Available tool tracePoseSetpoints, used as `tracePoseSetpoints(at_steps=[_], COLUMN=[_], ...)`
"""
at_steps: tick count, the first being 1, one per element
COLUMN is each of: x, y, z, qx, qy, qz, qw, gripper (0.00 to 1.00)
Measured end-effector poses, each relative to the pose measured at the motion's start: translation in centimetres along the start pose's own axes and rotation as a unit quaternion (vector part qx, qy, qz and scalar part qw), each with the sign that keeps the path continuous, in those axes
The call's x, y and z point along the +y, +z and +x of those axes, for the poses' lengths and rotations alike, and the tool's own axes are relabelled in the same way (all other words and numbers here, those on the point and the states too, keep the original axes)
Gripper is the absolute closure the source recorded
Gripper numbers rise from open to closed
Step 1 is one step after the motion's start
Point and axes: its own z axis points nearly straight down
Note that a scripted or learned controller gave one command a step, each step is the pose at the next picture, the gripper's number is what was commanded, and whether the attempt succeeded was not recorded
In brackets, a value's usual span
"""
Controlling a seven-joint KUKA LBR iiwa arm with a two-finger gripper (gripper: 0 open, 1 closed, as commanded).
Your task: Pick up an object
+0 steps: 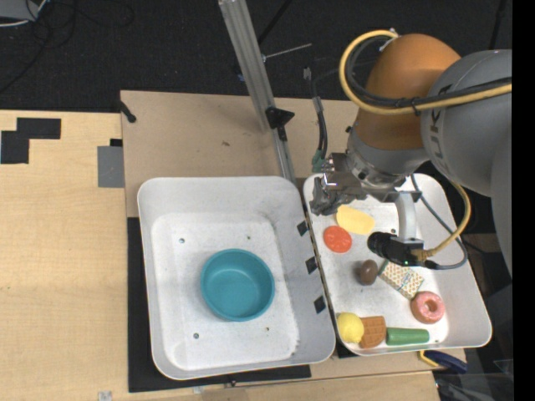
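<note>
The arm reached in from the right, and its gripper [324, 192] hung over the upper left corner of the right bin [468, 328]. Whether it was spread or pressed together could not be told, since the wrist and its fittings hid that part, and nothing could be seen pinched in it.

The nearest things lay just below and to the right of the gripper: a pale yellow piece [356, 220], and next to it a flat red disc [338, 240]. Farther toward the near edge sat a small brown ball [366, 271] and a speckled block [402, 281], then a pink ring [428, 307]. Along the front wall lay a yellow lemon [350, 328], an orange-brown block [374, 331] touching it, and a green piece [407, 337].

The left bin [167, 207] held a teal bowl [237, 285], well apart from the gripper.
</note>
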Motion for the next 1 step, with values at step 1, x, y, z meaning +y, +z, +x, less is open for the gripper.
tracePoseSetpoints(at_steps=[1], x=[-0.53], y=[0.37], z=[5.12], qx=[0.000], qy=[0.000], qz=[0.000], qw=[1.0000], gripper=[1.00])
